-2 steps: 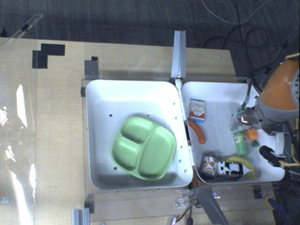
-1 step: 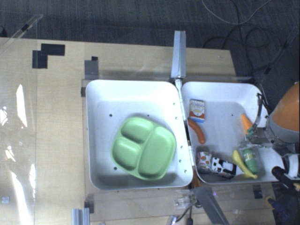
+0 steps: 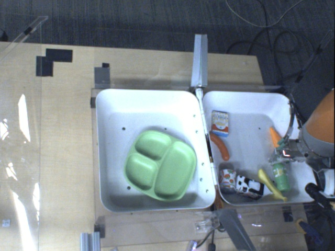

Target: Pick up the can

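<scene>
In the camera view, the can point(image 3: 227, 178) lies on its side in the right bin point(image 3: 246, 111), touching the black-and-white toy point(image 3: 247, 185) just beside it, below the hot dog point(image 3: 220, 146). The gripper point(image 3: 287, 153) hangs near the green bottle point(image 3: 281, 175), well apart from the can; whether it is clenched or released I cannot tell. A good pick probably means crossing over the banana point(image 3: 271, 184) and descending on the can's free side, away from the toy.

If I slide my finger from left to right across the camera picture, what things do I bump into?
Green divided plastic tray → small white snack box with red and blue print → orange carrot-shaped toy → grey robot arm with orange band.
</scene>
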`<control>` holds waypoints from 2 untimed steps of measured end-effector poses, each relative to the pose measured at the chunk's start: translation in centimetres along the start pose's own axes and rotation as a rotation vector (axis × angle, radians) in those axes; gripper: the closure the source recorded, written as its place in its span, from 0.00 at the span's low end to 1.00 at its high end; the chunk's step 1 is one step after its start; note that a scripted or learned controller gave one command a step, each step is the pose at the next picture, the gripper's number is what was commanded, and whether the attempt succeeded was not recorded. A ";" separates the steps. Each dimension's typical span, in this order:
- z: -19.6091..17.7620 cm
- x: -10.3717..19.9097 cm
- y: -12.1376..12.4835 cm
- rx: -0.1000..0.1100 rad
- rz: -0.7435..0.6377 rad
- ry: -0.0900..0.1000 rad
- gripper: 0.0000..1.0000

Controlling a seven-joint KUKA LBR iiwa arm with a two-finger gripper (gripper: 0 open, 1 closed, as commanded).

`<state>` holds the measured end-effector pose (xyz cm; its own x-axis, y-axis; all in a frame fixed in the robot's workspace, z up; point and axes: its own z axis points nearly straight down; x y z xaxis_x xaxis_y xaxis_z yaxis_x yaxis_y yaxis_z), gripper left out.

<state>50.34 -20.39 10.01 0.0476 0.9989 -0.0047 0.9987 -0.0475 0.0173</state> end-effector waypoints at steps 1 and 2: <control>1.1 0.0 -1.2 0.003 -0.193 0.003 1.00; 0.0 -0.3 -1.3 0.006 -0.637 0.005 1.00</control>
